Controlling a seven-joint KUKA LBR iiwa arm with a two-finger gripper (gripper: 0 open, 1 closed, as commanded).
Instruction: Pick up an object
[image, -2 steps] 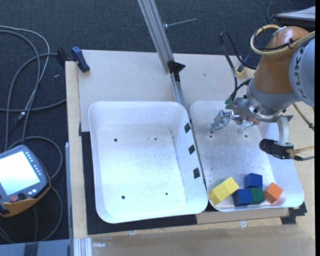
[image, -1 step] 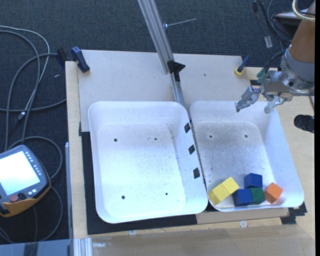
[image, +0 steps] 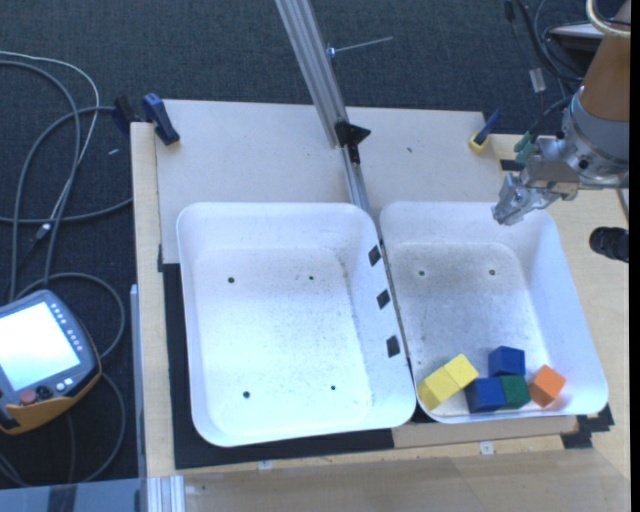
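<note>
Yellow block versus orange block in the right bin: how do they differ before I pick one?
The yellow block is longer and lies at the cluster's left end, beside the bin's left wall; the orange block is smaller, more cube-like, at the right end. Yellow touches a blue block; orange sits beside the green block. Both rest in the right bin, far from the gripper.

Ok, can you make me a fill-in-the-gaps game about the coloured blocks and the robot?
1. All the blocks lie in the ____ shallow white bin.
2. The biggest one, at the left end of the cluster, is the ____ block.
3. The small orange cube sits at the ____ end of the cluster.
4. The robot's pincer hangs over the bin's ____ rim, away from the blocks.

Missing words: right; yellow; right; far
</note>
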